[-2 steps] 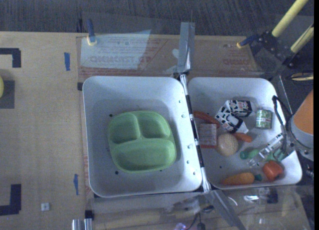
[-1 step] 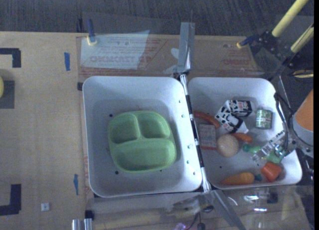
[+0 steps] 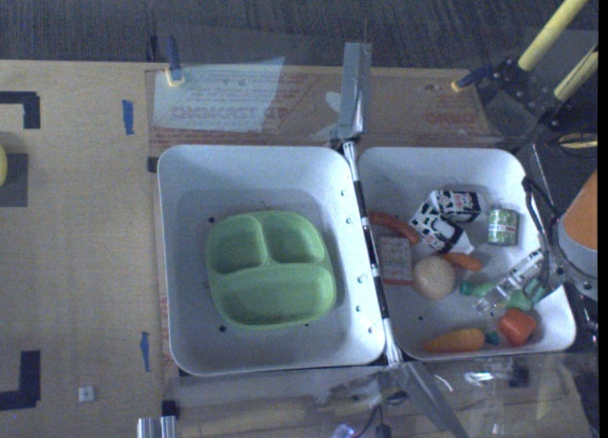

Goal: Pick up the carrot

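The carrot (image 3: 456, 339) is orange with a small green stub at its right end. It lies flat along the front wall of the right bin (image 3: 418, 165). My gripper (image 3: 498, 297) hangs low over the front right part of that bin, just above and to the right of the carrot, and is not touching it. The metal of the gripper blends with the clutter beneath it. The arm's orange band (image 3: 583, 222) is at the view's right edge.
The right bin also holds an orange-red piece (image 3: 518, 326) by the carrot, a tan round bun (image 3: 434, 277), a black-and-white carton (image 3: 445, 213), a green can (image 3: 502, 226), a small orange piece (image 3: 465, 260) and a red stick (image 3: 391, 225). A green divided plate (image 3: 271, 270) lies in the left bin (image 3: 190, 180).
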Controlling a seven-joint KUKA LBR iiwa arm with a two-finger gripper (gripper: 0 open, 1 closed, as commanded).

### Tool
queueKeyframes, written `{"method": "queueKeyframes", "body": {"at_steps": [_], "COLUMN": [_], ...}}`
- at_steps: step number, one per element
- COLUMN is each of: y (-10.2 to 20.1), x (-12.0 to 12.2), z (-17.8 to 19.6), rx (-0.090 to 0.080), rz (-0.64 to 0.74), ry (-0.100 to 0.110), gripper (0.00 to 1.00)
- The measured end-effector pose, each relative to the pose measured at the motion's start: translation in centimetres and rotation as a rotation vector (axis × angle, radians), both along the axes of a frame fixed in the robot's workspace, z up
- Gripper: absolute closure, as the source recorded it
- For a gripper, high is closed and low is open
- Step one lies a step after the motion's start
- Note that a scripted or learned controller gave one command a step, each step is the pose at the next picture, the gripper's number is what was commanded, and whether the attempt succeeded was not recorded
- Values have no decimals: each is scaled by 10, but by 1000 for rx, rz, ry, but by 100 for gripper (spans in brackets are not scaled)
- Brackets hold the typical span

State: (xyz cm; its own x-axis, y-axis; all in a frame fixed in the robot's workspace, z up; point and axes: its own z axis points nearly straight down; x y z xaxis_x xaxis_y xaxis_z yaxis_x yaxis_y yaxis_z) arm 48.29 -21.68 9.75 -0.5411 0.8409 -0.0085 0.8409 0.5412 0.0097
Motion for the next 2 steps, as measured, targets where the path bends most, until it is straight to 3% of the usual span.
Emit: {"method": "queueKeyframes", "body": {"at_steps": [1,2], "y": [-5,-4], "x": [-1,1], "z": [-11,0], "rx": [2,3], "rz": [14,14], "ry": [8,0], "gripper": [0,100]}}
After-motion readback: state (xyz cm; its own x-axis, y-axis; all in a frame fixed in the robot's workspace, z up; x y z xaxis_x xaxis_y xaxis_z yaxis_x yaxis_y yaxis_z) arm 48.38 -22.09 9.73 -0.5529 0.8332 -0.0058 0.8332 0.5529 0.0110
